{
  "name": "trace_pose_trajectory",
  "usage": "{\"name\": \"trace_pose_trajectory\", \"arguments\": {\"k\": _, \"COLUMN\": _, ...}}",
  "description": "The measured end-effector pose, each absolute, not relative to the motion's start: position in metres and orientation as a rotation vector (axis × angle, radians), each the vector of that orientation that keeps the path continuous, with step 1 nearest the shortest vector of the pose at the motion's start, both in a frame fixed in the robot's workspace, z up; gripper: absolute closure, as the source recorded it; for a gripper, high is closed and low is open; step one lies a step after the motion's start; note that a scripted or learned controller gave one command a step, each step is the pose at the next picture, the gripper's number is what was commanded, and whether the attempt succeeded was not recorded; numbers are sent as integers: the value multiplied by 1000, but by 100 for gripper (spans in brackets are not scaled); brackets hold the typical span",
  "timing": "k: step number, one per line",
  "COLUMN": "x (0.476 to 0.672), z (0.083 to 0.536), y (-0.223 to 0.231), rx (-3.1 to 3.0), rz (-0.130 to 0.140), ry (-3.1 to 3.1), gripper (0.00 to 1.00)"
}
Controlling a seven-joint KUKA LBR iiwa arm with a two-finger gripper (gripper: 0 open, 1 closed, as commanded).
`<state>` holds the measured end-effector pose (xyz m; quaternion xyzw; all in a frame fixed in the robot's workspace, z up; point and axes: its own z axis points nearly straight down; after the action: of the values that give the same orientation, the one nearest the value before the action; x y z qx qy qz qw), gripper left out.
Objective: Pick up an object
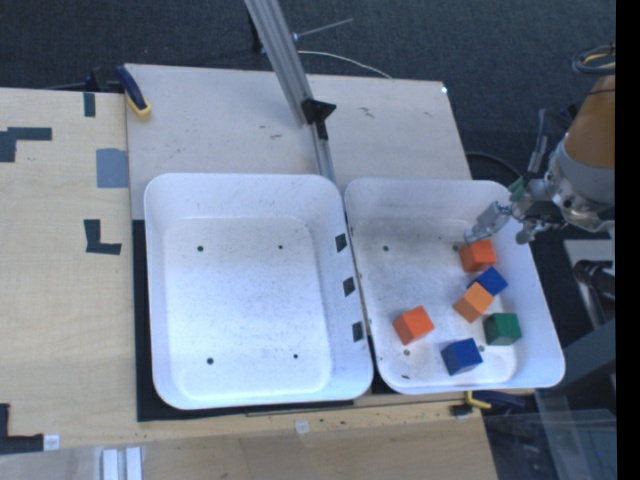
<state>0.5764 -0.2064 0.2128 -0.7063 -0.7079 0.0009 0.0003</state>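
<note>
No text, label, brand, number or sign can be read anywhere in the frame. The blocks, the bins and the bench carry no legible writing.
</note>
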Motion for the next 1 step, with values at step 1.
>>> {"name": "trace_pose_trajectory", "arguments": {"k": 1, "x": 519, "z": 116, "y": -178, "rx": -2230, "rz": -7, "ry": -2232, "gripper": 0}}
